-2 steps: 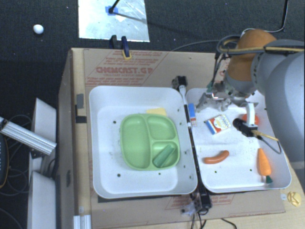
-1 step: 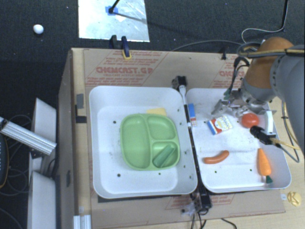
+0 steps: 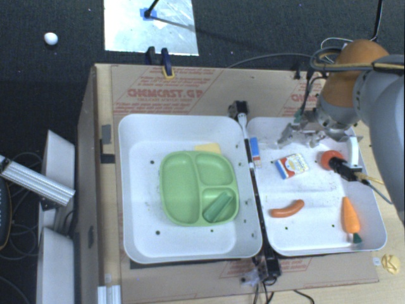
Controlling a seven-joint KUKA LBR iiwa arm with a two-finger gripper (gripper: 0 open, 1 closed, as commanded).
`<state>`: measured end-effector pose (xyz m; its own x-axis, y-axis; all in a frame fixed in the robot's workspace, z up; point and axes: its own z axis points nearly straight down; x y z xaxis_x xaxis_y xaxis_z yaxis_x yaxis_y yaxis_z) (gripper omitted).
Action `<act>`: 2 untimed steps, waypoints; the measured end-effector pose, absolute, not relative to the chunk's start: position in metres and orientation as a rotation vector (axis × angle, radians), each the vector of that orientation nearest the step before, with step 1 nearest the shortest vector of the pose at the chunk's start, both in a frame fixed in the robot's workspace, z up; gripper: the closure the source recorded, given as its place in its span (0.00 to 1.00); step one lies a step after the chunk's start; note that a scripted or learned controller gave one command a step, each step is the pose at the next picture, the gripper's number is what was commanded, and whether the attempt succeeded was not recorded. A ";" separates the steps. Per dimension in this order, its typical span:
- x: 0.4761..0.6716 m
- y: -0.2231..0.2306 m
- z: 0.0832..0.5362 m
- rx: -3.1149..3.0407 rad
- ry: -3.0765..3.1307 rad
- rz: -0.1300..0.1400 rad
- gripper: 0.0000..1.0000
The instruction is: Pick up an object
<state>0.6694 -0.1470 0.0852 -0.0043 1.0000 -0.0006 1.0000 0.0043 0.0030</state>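
Item 1. Gripper (image 3: 300,137): over the far part of the right bin (image 3: 316,236), at the end of the grey arm (image 3: 383,97) that enters from the view's right. The fingers (image 3: 288,136) stand apart, and nothing is between them.

Item 2. Carton (image 3: 292,165): small, red, white and blue, lying flat on the right bin's floor. It is just nearer the camera than the fingers, close to them but not between them. No contact is visible.

Item 3. Red round thing (image 3: 327,159): on the same floor, to the view's right of the fingers and a little nearer the camera. It is partly covered on its right side.

Item 4. Sausage (image 3: 286,208): orange-red and slightly curved, lying well beyond the carton from the fingers, towards the near rim.

Item 5. Carrot (image 3: 350,215): orange with a green tip, by the bin's right wall. It is well apart from the fingers, nearer the camera and to the view's right.

Item 6. Blue and white stick (image 3: 254,152): lies along the seam between the bins, to the view's left of the fingers.

Item 7. Left bin (image 3: 145,233): holds a green divided plate (image 3: 166,192), far to the view's left of the fingers. A green cylinder (image 3: 217,206) lies tilted in the plate's near right compartment. A yellow piece (image 3: 207,148) shows at the plate's far edge.
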 end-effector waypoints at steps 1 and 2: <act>0.669 -0.140 0.085 2.215 2.225 0.002 0.00; 0.669 -0.124 0.085 2.215 2.226 0.002 0.00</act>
<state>0.6691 -0.1235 0.0847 -0.0046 1.0000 -0.0001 1.0000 0.0046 0.0018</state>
